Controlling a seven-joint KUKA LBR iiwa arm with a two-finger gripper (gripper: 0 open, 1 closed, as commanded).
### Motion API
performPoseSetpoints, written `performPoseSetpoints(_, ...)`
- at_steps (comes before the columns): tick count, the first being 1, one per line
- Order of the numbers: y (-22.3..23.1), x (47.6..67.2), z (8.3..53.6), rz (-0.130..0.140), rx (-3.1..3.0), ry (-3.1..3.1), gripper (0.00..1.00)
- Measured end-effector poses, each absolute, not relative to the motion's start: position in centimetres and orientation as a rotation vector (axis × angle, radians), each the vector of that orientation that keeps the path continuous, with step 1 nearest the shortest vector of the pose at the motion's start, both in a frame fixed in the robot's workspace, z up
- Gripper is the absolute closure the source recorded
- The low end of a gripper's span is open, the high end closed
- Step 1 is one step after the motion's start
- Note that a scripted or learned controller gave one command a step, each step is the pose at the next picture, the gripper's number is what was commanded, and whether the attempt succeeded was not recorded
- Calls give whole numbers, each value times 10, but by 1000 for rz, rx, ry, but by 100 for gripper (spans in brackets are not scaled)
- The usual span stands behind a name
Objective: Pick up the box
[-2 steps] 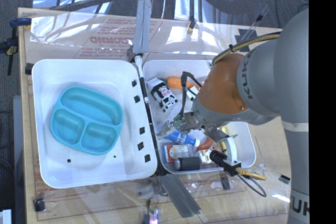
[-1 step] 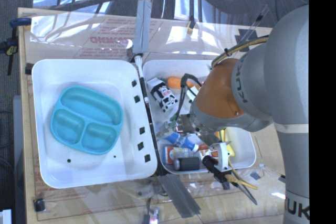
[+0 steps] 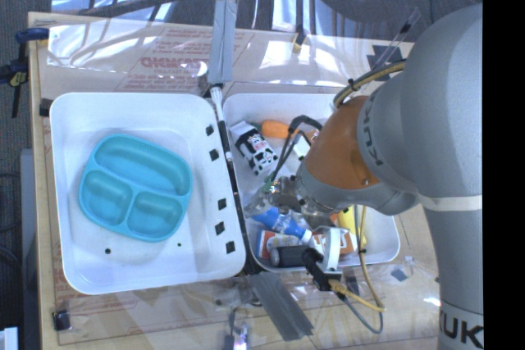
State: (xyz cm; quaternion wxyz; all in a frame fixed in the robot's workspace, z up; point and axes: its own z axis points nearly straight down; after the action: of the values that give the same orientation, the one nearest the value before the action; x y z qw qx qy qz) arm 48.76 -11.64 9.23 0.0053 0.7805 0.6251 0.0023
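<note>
A small white box with black cow-like patches [image 3: 257,152] lies tilted in the right bin [image 3: 246,106], near its left wall. A flat red and white packet [image 3: 271,240] rests at the bin's front. My gripper [image 3: 277,193] is low inside the right bin, between the patched box and the blue item [image 3: 272,219], under the orange-banded wrist. The wrist hides its tips, and nothing can be seen held in them.
An orange object [image 3: 276,129] lies at the back of the right bin and a yellow one [image 3: 361,227] at the right under the arm. The left bin [image 3: 66,119] holds a light blue divided plate [image 3: 135,187]. The arm covers much of the right bin.
</note>
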Motion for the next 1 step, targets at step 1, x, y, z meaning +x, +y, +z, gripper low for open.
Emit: performPoseSetpoints(1,-110,536,90,-10,2554,1821,0)
